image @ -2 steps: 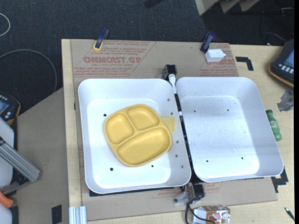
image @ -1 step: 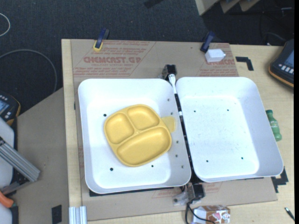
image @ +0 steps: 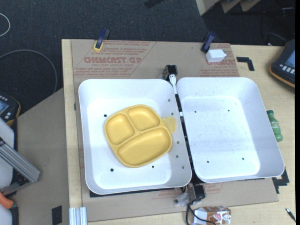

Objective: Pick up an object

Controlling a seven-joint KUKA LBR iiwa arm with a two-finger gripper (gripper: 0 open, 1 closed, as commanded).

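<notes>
Nothing is being held or approached yet, so the pick is looking wholly undone, and how the jaws are standing I cannot tell. The yellow divided plate (image: 138,136), smooth moulded plastic with three rounded compartments, is lying flat mid-floor of the left bin (image: 89,125), its tab nearing that bin's right wall; the right bin (image: 262,125) is showing a speckled white floor

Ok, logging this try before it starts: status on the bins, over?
Yellow divided plate lies flat in left bin, small yellow piece touching its right edge. Nothing on top of the plate.
</notes>
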